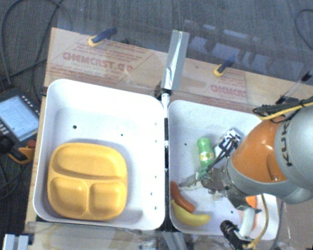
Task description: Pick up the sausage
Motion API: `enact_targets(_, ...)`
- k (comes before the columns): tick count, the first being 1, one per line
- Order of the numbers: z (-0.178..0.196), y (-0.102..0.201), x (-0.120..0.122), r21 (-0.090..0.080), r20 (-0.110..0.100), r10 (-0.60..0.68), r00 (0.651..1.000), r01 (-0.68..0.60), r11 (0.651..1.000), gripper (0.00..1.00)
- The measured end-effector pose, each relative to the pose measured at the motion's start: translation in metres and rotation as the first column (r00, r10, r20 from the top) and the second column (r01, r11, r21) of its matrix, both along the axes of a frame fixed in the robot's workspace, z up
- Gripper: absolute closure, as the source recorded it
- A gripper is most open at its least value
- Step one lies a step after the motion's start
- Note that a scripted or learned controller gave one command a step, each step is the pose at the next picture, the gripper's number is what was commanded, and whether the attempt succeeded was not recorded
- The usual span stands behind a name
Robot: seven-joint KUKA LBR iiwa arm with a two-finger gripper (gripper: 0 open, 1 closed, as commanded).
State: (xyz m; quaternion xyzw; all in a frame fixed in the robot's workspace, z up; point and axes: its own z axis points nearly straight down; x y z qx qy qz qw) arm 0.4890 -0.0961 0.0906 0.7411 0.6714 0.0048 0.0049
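Observation:
The sausage [182, 197], reddish brown and short, lies slantwise near the front left corner of the right bin [188, 121]. My gripper [199, 180] hangs low over the bin just above and to the right of the sausage, below the arm's orange band [259, 154]. Nothing shows between the gripper and the sausage, and the arm's bulk covers the right half of the bin.
A yellow banana [191, 218] lies right in front of the sausage, touching it. A green bottle [205, 148] lies behind the gripper. A yellow compartment tray [88, 181] sits in the left bin [76, 101]. An orange object [253, 200] peeks out under the arm.

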Motion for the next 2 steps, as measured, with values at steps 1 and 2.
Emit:
enact_targets(1,-0.0013,0.0002,0.0011,0.004,0.003,-0.176,0.984,0.176,0.984,0.00)
enact_targets(2,-0.0015,-0.0027,0.0015,0.009,0.001,-0.594,0.804,0.594,0.804,0.00)
